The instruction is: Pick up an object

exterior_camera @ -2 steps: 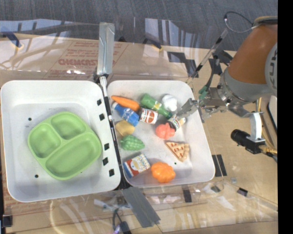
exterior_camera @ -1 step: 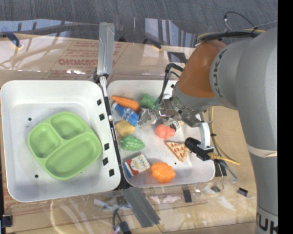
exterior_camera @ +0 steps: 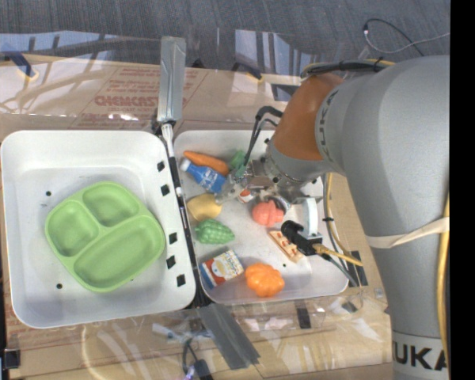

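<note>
1. Grey arm's base [exterior_camera: 416, 359] reads "UKA".
2. Flat cardboard [exterior_camera: 127, 100] behind the bins shows red, unreadable print.
3. Gripper [exterior_camera: 263, 188] hovers above the pink round toy [exterior_camera: 267, 214] in the right white bin [exterior_camera: 332, 287].

Pink round toy [exterior_camera: 267, 213] lies mid right bin [exterior_camera: 332, 287], near the claw [exterior_camera: 257, 187].

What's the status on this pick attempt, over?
Gripper low in right bin, above pink toy; fingers unclear. Nothing seen held. Blue bottle, carrot crowd close.
</note>
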